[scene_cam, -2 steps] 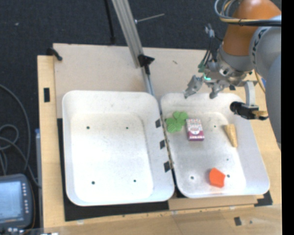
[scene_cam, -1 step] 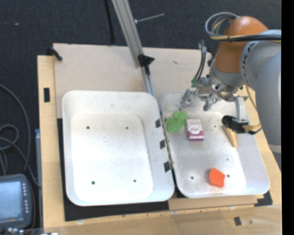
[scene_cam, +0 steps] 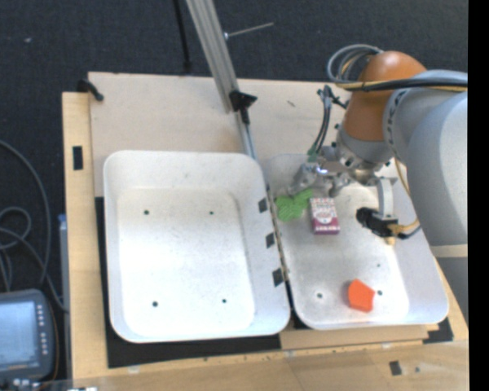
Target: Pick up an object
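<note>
We judge the pick not yet made: our end effector (scene_cam: 316, 177) hangs low over the right bin (scene_cam: 407, 300), just above a green object (scene_cam: 291, 208) and a pink box (scene_cam: 323, 216) (grip state we cannot tell). An orange block (scene_cam: 359, 296) lies well apart.

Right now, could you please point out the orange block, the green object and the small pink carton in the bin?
orange block (scene_cam: 360, 296): camera view, middle of its top face.
green object (scene_cam: 291, 209): camera view, centre of its visible body.
small pink carton (scene_cam: 324, 216): camera view, middle of its printed face.
</note>
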Available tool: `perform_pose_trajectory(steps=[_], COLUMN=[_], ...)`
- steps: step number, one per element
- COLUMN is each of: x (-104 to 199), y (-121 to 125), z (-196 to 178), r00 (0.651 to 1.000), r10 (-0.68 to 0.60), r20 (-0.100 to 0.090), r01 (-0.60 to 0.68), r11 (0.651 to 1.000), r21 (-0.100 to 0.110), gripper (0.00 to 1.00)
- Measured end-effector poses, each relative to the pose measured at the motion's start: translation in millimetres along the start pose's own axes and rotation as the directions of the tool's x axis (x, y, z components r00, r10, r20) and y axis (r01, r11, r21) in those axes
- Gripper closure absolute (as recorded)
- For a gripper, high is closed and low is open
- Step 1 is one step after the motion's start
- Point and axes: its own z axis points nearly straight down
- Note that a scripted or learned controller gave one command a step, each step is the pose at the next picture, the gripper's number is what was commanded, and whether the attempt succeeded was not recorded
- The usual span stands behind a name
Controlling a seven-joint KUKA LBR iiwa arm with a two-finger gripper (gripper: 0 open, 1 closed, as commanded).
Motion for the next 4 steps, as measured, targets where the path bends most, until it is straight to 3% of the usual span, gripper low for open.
perform_pose_trajectory(steps=[1,4], x=[-1,-7], y=[2,12], z=[-16,-181], r00=[1.0,1.0], r10=[0.002,-0.005], r20=[0.001,0.001], r01=[-0.002,0.005], r11=[1.0,1.0], r21=[-0.009,-0.012], gripper=[1.0,1.0])
